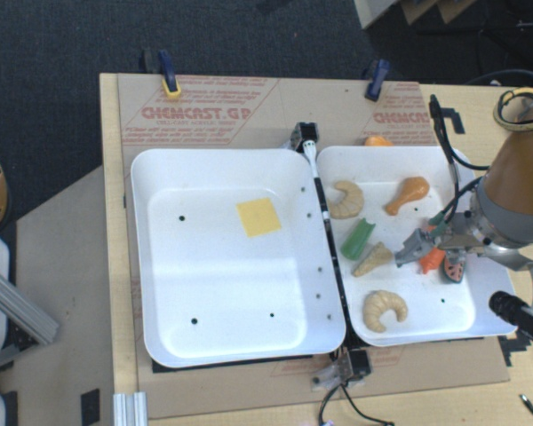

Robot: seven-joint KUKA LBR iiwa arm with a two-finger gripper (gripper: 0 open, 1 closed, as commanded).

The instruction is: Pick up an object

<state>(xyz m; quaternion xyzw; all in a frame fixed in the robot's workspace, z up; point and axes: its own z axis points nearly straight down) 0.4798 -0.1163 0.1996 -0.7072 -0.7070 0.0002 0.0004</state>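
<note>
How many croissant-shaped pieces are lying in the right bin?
2. One croissant lies near the bin's upper left, beside the divider; the other croissant lies near the bottom edge. The end effector may hide more items.

arm (515,189): enters from right, wrist bent low | tool (419,248): tips pointing left

Two shallow white bins sit side by side on the bench (249,100). The left bin (160,264) holds a yellow square slice (258,216) toward its far middle. The right bin (382,335) holds a croissant (346,199) at far left, a drumstick (407,193) to its right, a green piece (358,239) and a tan wedge (373,259) near the middle, and another croissant (385,308) at the near side. The end effector (424,248) hangs low over the right part of this bin, beside an orange-red piece (433,260).
</note>
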